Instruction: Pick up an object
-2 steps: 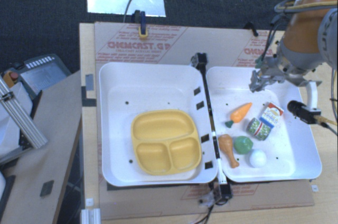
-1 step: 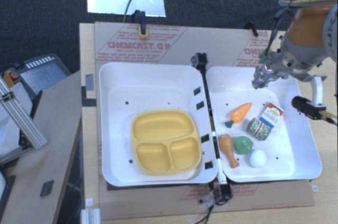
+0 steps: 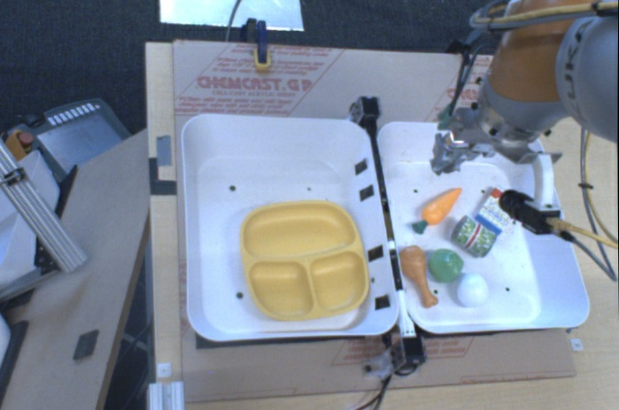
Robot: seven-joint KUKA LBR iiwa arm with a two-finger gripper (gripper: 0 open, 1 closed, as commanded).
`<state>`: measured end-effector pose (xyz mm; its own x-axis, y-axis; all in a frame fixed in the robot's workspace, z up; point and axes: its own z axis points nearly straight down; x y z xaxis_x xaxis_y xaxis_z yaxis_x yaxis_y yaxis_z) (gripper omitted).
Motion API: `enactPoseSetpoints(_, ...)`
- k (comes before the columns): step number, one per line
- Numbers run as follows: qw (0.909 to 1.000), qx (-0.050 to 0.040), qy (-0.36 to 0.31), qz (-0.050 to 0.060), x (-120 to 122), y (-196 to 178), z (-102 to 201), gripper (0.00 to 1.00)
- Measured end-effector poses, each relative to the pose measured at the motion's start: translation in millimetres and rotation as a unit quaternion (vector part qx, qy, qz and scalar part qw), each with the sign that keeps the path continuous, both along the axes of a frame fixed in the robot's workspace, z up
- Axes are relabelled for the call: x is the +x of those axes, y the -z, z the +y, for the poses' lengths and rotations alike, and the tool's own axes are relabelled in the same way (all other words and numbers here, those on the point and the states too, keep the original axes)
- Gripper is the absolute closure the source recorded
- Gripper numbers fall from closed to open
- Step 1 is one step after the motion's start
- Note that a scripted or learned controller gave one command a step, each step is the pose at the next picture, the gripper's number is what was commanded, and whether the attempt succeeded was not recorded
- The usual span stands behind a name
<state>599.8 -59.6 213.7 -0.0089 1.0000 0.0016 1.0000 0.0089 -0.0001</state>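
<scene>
The right bin (image 3: pixel 551 302) holds several toy items. An orange carrot (image 3: pixel 442 204) lies near its middle, with a green-labelled can (image 3: pixel 475 235) and a small white and red carton (image 3: pixel 496 208) to its right. Closer to the front are a tan drumstick (image 3: pixel 418 274), a green round piece (image 3: pixel 446 264) and a white egg-like ball (image 3: pixel 472 289). My gripper (image 3: pixel 451 153) hangs over the bin's back part, above and behind the carrot, apart from every item. Nothing shows in its grasp.
A yellow three-compartment plate (image 3: pixel 305 258) lies in the left bin (image 3: pixel 208 205). A black divider strip (image 3: pixel 379 205) runs between the bins. A black fitting with a cable (image 3: pixel 522 208) juts from the arm over the right bin's right side.
</scene>
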Motion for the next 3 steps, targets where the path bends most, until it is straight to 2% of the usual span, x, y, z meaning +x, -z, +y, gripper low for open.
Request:
enactPoseSetpoints(1, 1.0, 0.0002, 0.0, 0.0, -21, -10, 56, 1.0)
enactPoseSetpoints(3, 1.0, -0.0002, 0.0, 0.0, -56, -6, 139, 1.0)
